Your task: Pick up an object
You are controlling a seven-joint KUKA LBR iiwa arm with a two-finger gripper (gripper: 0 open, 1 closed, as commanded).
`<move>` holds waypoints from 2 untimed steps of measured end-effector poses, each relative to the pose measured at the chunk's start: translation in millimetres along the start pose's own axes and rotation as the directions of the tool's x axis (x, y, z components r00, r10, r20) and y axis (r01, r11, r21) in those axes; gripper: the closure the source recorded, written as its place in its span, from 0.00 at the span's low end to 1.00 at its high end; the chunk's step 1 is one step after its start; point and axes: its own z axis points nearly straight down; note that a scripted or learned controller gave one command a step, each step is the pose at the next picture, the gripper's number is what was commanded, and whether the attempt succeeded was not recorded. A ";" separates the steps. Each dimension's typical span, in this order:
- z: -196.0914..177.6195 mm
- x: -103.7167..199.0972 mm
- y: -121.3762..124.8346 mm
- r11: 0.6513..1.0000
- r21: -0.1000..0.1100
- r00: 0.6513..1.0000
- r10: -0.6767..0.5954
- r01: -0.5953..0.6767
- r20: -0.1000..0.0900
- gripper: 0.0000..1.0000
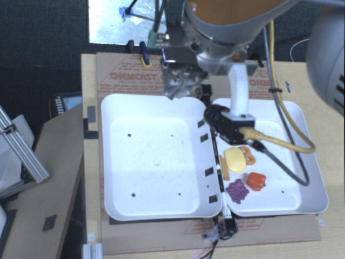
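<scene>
1. The arm (237, 9) reaches in over the far edge of the bench (91, 144), its orange band near the top of the view.
2. The gripper (180, 88) hangs at the far edge of the left bin (116, 161), close to that bin's far right corner. Its metal end is blurred, so I cannot tell how the jaws stand, and nothing can be made out between them.
3. The right bin (302, 198) holds the toys, all bunched toward its near left corner, along the wall it shares with the left bin.
4. A yellow lemon (235, 159) lies there, touching an orange pretzel (249, 155) on its right.
5. Nearer the front edge sit a purple bunch of grapes (237, 191) and, just beside it, a red pepper (256, 181).
6. A yellow cable (283, 143) and a black cable (294, 171) trail across the right bin.
</scene>
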 end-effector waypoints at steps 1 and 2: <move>-0.3 -2.8 0.6 1.000 0.000 1.000 0.004 -0.004 0.001 0.00; -11.9 -2.5 0.8 1.000 -0.003 1.000 0.000 0.000 -0.001 1.00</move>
